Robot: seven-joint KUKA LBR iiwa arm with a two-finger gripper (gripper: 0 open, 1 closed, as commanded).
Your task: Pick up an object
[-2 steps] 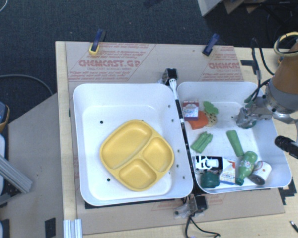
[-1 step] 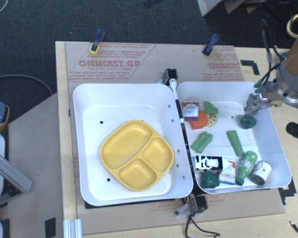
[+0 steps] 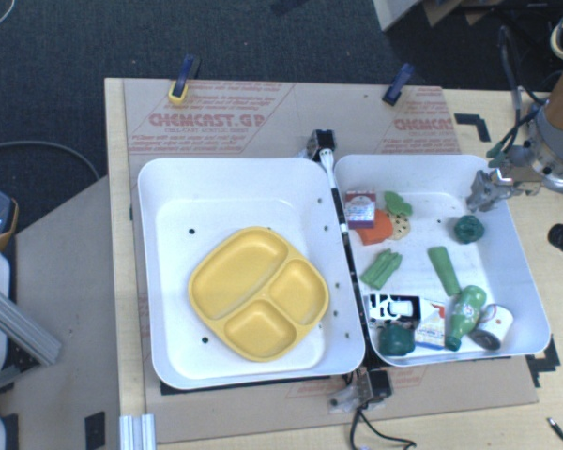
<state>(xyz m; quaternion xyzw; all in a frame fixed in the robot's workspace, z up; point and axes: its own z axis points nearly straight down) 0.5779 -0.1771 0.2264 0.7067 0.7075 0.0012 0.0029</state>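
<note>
Left bin [image 3: 159,251]: holds a yellow divided tray [image 3: 259,293] with three compartments, lying at a slant near the bin's middle, a little toward its right wall; nothing on the tray.

Right bin [image 3: 521,270]: all loose objects are here. Against the left wall near the back, a small red-and-white box [image 3: 360,208]; just right of it an orange piece [image 3: 382,226] with a green leafy piece [image 3: 397,204] and a tan cookie-like item [image 3: 401,226] touching it. Toward the middle, a green bundle [image 3: 383,268]; right of that, a green stick [image 3: 443,269] lying roughly front to back. Along the front wall: a black-and-white card [image 3: 394,307], a dark green lump [image 3: 396,339], a white packet [image 3: 431,328], a green bottle [image 3: 464,313] tilted across it, and a white cup [image 3: 494,326] on its side in the front right corner. Dark green round object [image 3: 468,229] near the right wall toward the back.

Gripper [image 3: 482,193]: at the back right corner of the right bin, just above and beside the dark green round object; nothing visibly between its fingers; open or closed, cannot tell.
</note>
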